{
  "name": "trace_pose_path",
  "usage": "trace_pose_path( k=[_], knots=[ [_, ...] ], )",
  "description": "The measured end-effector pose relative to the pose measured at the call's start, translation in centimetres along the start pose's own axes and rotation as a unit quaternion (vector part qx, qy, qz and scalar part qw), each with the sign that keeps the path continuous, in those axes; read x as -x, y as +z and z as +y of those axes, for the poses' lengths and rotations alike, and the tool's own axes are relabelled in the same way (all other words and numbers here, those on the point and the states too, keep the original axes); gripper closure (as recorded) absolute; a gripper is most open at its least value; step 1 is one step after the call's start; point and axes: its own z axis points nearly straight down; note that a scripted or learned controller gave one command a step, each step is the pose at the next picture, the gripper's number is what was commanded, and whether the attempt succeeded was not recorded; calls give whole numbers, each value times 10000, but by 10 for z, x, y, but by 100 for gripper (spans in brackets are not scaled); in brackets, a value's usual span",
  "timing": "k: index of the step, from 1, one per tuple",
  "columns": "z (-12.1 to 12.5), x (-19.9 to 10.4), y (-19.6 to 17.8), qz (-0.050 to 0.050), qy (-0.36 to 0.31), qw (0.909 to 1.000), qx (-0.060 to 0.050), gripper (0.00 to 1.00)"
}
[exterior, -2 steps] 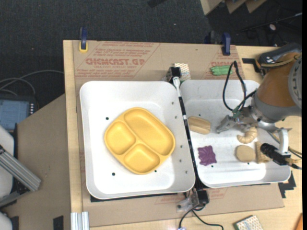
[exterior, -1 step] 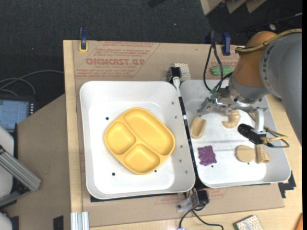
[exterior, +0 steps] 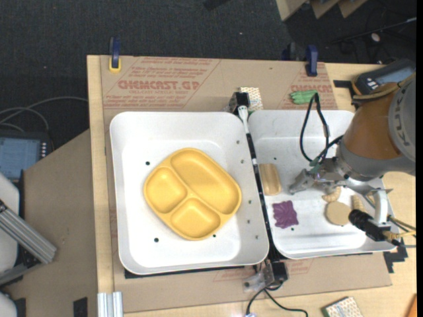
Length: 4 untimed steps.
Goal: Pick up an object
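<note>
In the right bin lie a tan rectangular block by the left wall, a purple crumpled piece toward the front, and a round tan piece further right. A smaller tan bit sits just above the round piece. My gripper hangs low over the bin's middle, right of the tan block and above the purple piece. It points left, and I see nothing held in it. The grey and orange arm covers the bin's right side.
The left bin holds a yellow three-compartment plate. A black cable loops over the right bin's back half. A green item lies on the bench behind it, and clamps hold the board's far edge.
</note>
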Motion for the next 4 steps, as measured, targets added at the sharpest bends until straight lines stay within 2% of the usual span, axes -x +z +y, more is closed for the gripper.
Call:
trace_pose_path(
  k=[1,2,3,4],
  knots=[
    [60,-34,-2,-76,-30,9999,77,0],
    [130,-41,-2,-28,-14,10000,9,0],
    [36,10,0,-4,16,10000,-4,0],
    [134,-35,-2,-12,-54,9999,86,0]
  ],
)
